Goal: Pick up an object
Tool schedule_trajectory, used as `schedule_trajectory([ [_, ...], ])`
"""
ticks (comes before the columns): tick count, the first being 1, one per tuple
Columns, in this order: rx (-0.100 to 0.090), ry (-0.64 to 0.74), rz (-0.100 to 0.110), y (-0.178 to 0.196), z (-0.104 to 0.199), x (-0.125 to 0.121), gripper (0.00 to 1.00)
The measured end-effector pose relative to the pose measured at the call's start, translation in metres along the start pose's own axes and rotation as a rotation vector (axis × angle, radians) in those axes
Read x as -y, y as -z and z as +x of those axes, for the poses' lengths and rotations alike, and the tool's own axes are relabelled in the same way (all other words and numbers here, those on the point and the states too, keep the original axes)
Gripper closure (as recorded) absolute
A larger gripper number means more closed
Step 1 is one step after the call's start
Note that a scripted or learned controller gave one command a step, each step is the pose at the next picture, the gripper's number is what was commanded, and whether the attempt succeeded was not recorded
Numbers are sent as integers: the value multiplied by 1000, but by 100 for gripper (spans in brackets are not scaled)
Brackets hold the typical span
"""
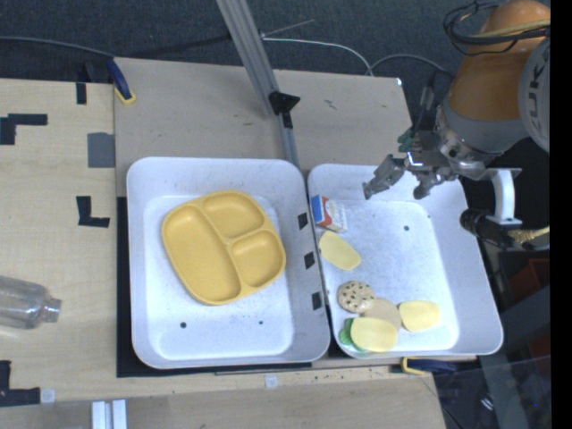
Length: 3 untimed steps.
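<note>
My gripper (399, 183) hangs over the far part of the right bin (447, 248), its two fingers spread apart with nothing between them. Below it in that bin lie a small red, white and blue packet (328, 213), a pale yellow chip-like piece (340, 252), a brown cookie (355, 296), a tan piece (384, 311), a yellow-green round piece (373, 334) and a yellow lemon-like piece (419, 315). The packet sits to the gripper's left, apart from it.
The left bin (152, 239) holds a yellow divided tray (222, 245). A grey metal post (250, 43) slants down to the bins' far edge. A clear plastic bottle (27, 302) lies on the bench at far left.
</note>
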State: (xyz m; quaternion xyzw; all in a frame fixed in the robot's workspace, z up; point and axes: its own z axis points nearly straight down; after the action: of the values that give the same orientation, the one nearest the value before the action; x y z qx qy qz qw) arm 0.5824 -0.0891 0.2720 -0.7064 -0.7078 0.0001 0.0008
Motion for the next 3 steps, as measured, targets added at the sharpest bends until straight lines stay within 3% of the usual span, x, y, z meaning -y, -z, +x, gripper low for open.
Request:
schedule_trajectory([
  [1, -2, 1, 1, 10, 1, 0, 100],
  [2, 4, -8, 6, -53, -83, 1, 100],
  [3, -1, 8, 1, -85, 12, -56, 100],
])
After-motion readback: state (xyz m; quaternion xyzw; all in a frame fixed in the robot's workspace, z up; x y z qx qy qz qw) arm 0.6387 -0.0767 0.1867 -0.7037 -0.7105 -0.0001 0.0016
